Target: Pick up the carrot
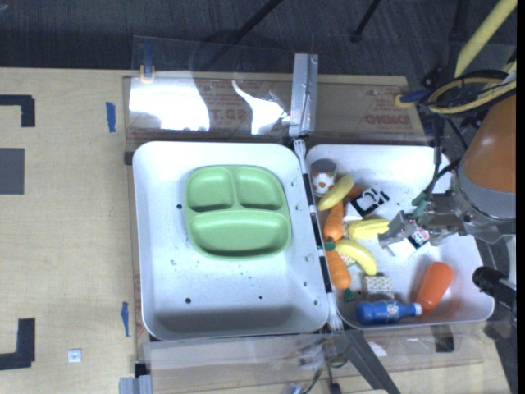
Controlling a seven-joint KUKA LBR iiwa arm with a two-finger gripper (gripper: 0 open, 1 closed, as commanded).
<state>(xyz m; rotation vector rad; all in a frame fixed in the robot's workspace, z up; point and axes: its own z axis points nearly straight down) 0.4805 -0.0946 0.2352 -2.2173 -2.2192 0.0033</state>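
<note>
Approach step — gripper (399, 230) hovering in right bin (410, 156), finger state impossible to tell, nothing visibly held. Next: shift left onto carrot (337, 269) by the divider, clear of banana (358, 254).

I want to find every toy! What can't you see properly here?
- Small orange carrot: partly hidden under a yellow banana, camera view.
- Small black-and-white item: too blurred to name.
- Grey arm's gripper: too blurred to judge.
- Arm: cut off by the right edge.

dark carpet floor (205, 6) behind pale wooden bench (66, 220)
</note>
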